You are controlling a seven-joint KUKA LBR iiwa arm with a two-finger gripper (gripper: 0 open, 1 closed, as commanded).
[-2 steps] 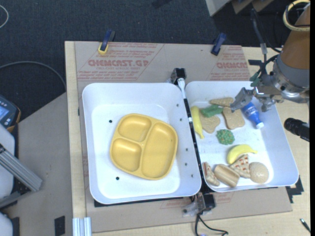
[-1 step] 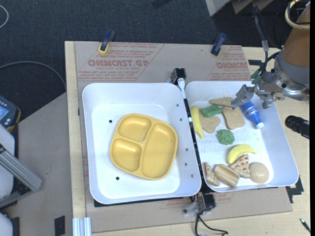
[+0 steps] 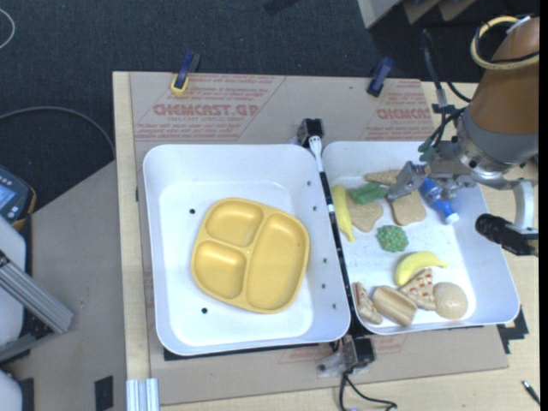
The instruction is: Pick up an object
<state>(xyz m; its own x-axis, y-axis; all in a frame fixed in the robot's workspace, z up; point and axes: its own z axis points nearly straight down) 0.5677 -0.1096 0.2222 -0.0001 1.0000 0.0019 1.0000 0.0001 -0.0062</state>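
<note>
Hanging over the back of the right-hand bin [image 3: 501, 289], the gripper [image 3: 419, 176] sits at the end of a grey arm [image 3: 505, 101] with an orange band, which reaches in from the right. Whether it is open or closed cannot be told from this angle, and nothing can be seen held in it.

Directly beneath and around the gripper lie toy foods: a tan cracker-like piece [image 3: 383, 178], a green pea pod [image 3: 368, 193], a slice of toast [image 3: 407, 209] and a small blue bottle [image 3: 440, 202] just to its right. Farther toward the front of the same bin are a round tan biscuit [image 3: 366, 217], a green broccoli floret [image 3: 393, 238], a yellow banana [image 3: 417, 266], a pizza slice [image 3: 421, 291], a bread roll [image 3: 450, 299], a hot dog [image 3: 393, 305] and a sliced piece [image 3: 363, 302] at the front left corner. A long yellow item [image 3: 342, 212] lies along the bin's left wall.

Beside it, the left-hand bin [image 3: 163, 229] holds a yellow divided plate [image 3: 250, 253] with three compartments, resting near its middle.

Both bins sit on a desk [image 3: 137, 187] covered with brown cardboard, held by a yellow clamp [image 3: 181, 77] and a blue clamp [image 3: 379, 77] at the back edge.
</note>
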